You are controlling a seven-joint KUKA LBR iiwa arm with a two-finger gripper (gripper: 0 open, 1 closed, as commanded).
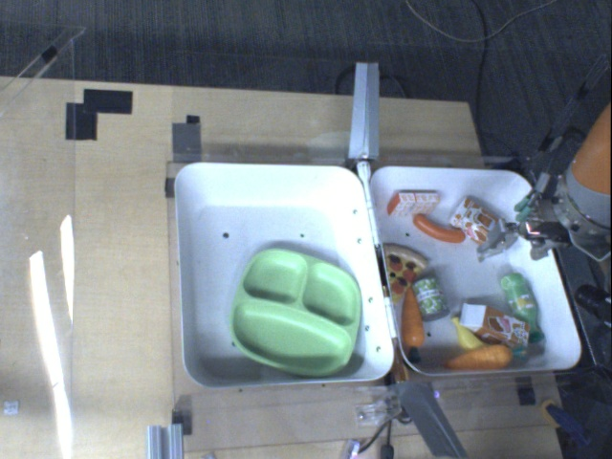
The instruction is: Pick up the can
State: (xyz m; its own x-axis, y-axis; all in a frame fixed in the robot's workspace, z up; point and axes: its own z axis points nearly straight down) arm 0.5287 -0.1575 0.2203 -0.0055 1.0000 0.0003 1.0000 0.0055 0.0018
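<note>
The can (429, 296), small and green with a pale label, lies in the right bin (570, 344) near its left wall, between a pizza slice toy (402, 265) and a carrot (412, 321). My gripper (517, 246) hangs over the right side of that bin, up and to the right of the can and well apart from it. Its fingers (493, 245) are open with nothing between them. The orange band of the arm (590, 156) shows at the right edge.
The right bin also holds a sausage (439, 229), two small cartons (413, 201) (475, 220), a green bottle (518, 293), a snack box (498, 324), a banana and a second carrot (478, 358). The left bin (206, 199) holds a green divided tray (296, 311).
</note>
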